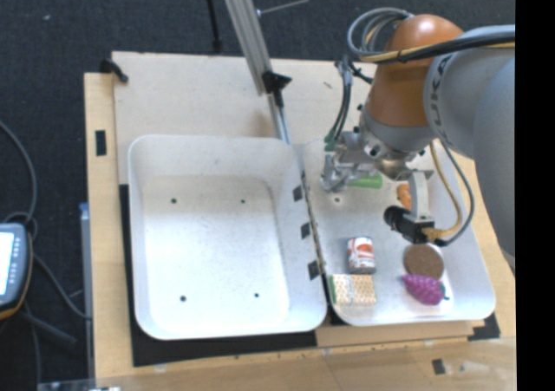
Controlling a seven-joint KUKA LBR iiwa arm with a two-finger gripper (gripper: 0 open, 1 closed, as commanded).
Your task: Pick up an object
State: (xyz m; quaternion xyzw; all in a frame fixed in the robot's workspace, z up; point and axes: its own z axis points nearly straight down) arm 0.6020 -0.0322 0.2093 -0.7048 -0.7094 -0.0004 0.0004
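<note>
Four small things lie in the near end of the right bin [473,294]: a red and white can [361,254], a patterned flat packet [354,290] just in front of it against the wall shared with the left bin [208,233], a brown disc [424,260], and a purple bunch of toy grapes [424,289] touching the disc's near edge. Both bins sit on the desk [182,94].

In the camera view the gripper [338,174] hangs over the far half of the right bin, well apart from that cluster. A green piece [366,180] shows right beside it, and something orange [403,193] peeks out by the wrist cabling; whether either is an object or part of the tool, I cannot tell. Nor can I tell how the gripper is set, since the wrist covers it from above.

The can looks the best candidate: probably light, stiff and smooth-sided, so a pinch across its body should hold, though it may slip. The grapes look soft and knobbly, forgiving to squeeze. The disc and packet lie flat and offer little edge.

The arm hides part of the bin floor beneath it.
</note>
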